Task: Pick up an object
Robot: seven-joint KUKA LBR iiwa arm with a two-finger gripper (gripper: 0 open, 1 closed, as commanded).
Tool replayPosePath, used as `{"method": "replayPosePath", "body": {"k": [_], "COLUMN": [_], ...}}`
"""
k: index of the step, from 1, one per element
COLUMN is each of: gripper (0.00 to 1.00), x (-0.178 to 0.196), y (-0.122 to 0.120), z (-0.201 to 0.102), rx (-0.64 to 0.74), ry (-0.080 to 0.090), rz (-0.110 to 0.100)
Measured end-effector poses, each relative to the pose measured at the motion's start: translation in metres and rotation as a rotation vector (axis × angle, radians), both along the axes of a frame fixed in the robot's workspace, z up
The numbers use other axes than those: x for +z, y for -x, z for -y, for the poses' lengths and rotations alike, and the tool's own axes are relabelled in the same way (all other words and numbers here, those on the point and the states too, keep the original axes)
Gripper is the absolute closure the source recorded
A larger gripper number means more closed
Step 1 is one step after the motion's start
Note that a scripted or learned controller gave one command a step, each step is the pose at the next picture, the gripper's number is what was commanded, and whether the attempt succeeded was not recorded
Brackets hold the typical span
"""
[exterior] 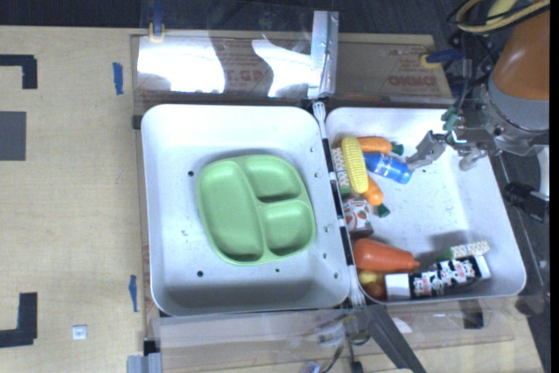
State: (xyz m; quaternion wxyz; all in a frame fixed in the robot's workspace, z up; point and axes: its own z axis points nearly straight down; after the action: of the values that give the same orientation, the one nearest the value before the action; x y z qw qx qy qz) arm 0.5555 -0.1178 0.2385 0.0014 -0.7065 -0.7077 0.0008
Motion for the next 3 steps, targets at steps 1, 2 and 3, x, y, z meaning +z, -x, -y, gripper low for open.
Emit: {"method": "replayPosePath", "body": {"k": [1,2,3], "gripper": [0.0,0.0,0.0], "x": [-0.063,-0.132,-0.153], "y": [-0.062,-0.096,-0.064], "z": [-0.004,0.007,0.001], "rx": [-0.196,-0.185,-0.229], "ry": [0.002,0.0,0.001], "rz": [0.005,0.02,0.003]}}
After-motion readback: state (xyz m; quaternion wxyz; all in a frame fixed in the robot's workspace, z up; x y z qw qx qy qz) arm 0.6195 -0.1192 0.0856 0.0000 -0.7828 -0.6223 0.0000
